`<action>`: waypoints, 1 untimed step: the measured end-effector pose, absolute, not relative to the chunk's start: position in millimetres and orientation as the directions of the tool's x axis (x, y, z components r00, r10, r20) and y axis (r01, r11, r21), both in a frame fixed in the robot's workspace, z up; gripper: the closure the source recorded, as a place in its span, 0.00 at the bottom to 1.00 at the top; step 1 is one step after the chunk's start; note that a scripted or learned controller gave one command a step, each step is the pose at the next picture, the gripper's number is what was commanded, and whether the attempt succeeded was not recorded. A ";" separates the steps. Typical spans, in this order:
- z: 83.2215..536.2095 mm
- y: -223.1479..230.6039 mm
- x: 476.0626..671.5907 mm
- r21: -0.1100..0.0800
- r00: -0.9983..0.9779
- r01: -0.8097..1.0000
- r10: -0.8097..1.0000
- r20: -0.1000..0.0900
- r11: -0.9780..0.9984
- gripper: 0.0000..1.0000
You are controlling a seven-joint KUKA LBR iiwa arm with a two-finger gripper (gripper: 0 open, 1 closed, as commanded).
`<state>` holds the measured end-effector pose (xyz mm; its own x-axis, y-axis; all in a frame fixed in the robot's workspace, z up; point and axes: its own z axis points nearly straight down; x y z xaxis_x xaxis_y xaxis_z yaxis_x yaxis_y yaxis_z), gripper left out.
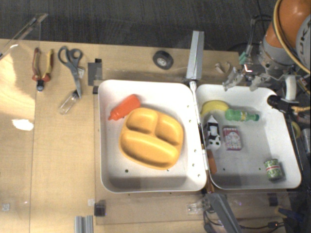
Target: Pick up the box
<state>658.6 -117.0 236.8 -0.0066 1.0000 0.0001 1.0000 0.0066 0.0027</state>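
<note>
The box (232,138) is small and flat with a pink and red printed face. It lies in the middle of the right bin (252,181). My gripper (244,77) hangs over that bin's back rim, well behind the box and apart from it. Nothing shows in the gripper. The grey arm with its orange band (291,18) comes in from the upper right.
Around the box in the right bin lie a banana (214,107), a green bottle (241,115), a black-and-white toy (212,134) and a green can (273,169). The left bin (146,183) holds a yellow divided plate (151,137) and an orange bottle (124,107). Scissors (73,67), pliers (41,67) and a tape roll (163,59) lie on the bench.
</note>
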 end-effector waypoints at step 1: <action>162.4 -122.8 583.4 0.004 0.004 1.000 1.000 0.000 -0.004 0.00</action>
<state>583.4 -122.8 162.4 0.0035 1.0000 -0.0003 1.0000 -0.0035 0.0037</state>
